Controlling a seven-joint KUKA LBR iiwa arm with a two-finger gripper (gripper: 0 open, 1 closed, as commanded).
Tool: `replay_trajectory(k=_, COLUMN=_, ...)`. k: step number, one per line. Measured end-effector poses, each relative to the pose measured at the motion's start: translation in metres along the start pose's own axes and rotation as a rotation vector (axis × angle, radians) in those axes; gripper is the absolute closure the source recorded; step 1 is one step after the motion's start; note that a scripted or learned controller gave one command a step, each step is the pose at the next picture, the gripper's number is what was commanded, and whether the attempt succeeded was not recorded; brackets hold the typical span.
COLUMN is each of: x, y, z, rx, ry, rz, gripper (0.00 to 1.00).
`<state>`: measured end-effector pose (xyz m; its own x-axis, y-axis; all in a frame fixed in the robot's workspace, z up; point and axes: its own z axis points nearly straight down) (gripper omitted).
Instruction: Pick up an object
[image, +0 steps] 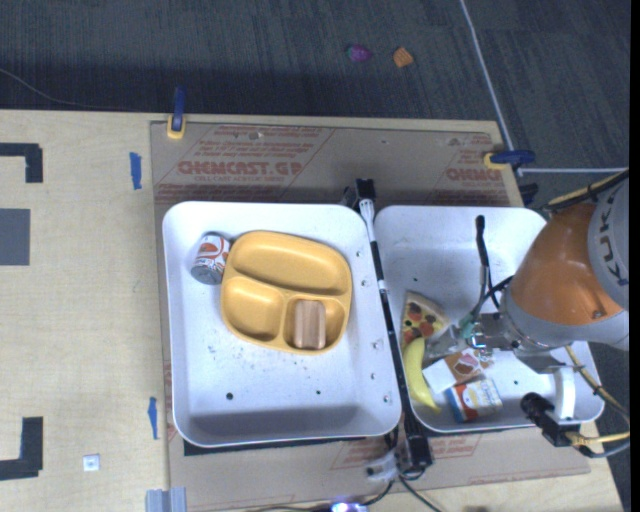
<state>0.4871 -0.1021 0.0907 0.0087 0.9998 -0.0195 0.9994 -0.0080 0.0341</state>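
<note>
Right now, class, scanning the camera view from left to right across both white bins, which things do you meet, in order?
Crushed silver and red drink can → yellow plastic divided tray → yellow banana → small white carton with an orange label → orange band of the grey arm.

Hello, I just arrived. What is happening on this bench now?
A grey and orange robot arm reaches from the right into the right bin, and its gripper is low over a small pile there: a banana, a pizza slice toy and a small carton. Whether it grips anything cannot be told. In the left bin lie a yellow divided tray holding a brown block, and a crushed can.
</note>
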Motion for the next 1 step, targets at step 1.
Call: replay_trajectory(k=1, x=-0.0013, y=0.0043, z=-0.0115, rx=-0.014, ry=-0.005, rz=0.002, gripper=1.0)
